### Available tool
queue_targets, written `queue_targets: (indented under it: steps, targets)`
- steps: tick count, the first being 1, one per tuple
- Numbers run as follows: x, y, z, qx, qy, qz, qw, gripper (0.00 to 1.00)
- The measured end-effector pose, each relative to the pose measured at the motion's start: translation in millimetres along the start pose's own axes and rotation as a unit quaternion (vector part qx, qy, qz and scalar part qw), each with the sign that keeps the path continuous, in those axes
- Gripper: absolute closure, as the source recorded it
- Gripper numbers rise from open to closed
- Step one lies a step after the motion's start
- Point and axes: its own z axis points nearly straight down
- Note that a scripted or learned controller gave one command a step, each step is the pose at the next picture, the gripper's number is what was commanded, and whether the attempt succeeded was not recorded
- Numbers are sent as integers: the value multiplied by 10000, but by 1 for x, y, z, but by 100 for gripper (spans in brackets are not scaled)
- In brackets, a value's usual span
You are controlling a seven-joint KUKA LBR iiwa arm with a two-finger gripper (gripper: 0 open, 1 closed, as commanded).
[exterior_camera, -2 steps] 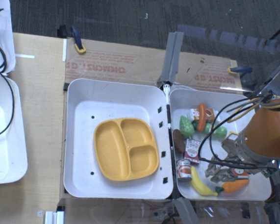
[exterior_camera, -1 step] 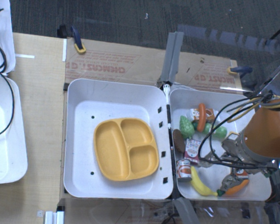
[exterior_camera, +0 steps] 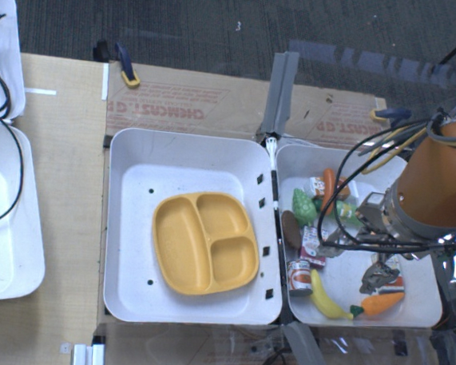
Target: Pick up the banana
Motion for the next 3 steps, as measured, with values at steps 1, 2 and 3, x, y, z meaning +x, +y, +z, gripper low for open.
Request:
queue_targets:
  steps: [1, 2, 3]
  targets:
    - [3, -52, -76, 3, 0, 591, 9983, 0]
    - [3, 6, 1, -12, 8, 66, 10000, 0]
    - [-37, 29, -15, 2, -3, -378, 9993, 0]
